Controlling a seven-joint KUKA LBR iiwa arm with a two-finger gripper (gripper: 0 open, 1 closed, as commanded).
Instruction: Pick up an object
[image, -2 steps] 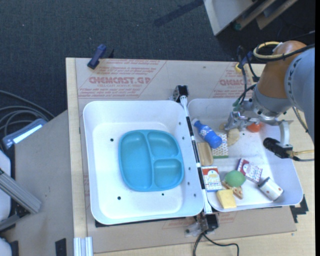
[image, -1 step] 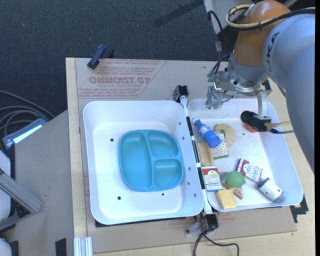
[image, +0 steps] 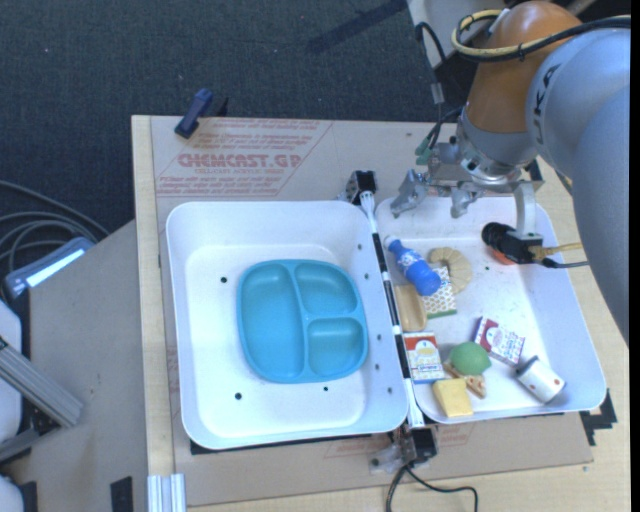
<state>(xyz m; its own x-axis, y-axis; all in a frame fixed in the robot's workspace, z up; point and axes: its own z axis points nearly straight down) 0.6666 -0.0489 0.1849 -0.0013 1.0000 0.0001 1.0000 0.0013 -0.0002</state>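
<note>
Gripper sits over far edge of right bin, fingers spread wide, nothing btwn them. No item lifted; all lie on bin floor. Nearest to gripper: blue bottle, by the divider, w/ tan biscuit just beside it. Toward near edge: wood block, red-and-white box, green ball, yellow block, small carton, white tube. Left bin holds blue divided plate, approx centred.

Glossy blue plastic tray, smooth white bins
</note>
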